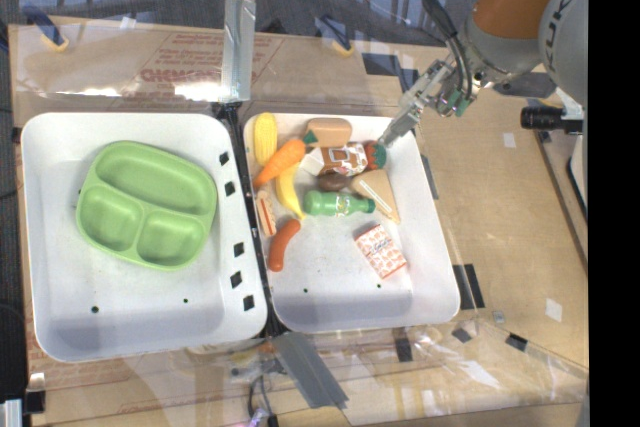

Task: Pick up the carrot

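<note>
The carrot [280, 161] is orange and lies at a slant in the upper left part of the right bin [430, 285]. It rests across a yellow banana [266, 136]. My gripper [390, 137] hangs over the bin's upper right corner, its tip close to a small red and white carton [347, 158]. It is well to the right of the carrot, with several toys between them. Nothing shows in its grasp.
Around the carrot lie a bun [328, 129], a green bottle [337, 205], a red sausage [283, 243], a tan wedge [379, 196] and a patterned box [380, 250]. The left bin [50, 305] holds a green divided plate [147, 205].
</note>
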Tool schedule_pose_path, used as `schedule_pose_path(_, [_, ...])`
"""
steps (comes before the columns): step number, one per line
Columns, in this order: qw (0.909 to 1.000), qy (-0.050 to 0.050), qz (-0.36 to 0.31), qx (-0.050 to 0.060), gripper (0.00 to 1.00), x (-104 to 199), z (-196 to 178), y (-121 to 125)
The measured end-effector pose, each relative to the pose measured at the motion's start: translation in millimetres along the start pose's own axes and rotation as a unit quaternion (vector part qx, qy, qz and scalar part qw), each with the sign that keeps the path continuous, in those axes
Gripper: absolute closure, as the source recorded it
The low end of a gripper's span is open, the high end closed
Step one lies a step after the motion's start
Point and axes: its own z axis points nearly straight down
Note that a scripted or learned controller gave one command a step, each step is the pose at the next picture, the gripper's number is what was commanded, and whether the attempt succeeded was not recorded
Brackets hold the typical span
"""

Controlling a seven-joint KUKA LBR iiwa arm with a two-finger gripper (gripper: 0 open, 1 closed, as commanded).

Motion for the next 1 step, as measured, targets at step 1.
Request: schedule_pose_path(1, [0.9702, 0.006, 0.242, 0.004, 0.0, 9.6, 100.5, -5.1])
